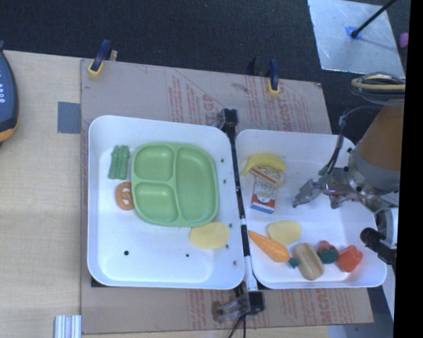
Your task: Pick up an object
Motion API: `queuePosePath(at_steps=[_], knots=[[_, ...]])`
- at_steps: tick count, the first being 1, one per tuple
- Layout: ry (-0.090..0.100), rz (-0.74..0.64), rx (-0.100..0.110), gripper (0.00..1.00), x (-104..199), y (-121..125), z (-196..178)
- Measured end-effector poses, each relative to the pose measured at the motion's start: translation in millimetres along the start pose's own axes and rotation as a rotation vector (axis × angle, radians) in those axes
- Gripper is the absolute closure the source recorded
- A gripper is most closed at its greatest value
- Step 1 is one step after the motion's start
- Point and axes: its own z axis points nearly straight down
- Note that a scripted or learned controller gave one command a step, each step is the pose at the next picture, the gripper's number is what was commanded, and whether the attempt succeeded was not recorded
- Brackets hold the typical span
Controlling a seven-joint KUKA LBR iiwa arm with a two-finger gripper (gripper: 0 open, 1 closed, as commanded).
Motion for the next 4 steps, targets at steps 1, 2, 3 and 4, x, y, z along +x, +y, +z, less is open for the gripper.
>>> queuePosePath(at_steps=[1, 2, 3, 4], knots=[[0.004, 0.006, 0.013, 0.00, 41, -54, 58], [0.000, 0.006, 0.005, 1.00, 38, -51, 44], [-0.001, 0.005, 0.005, 0.00, 38, -51, 45], [-0.003, 0.012, -0.001, 0.00, -17, -14, 65]])
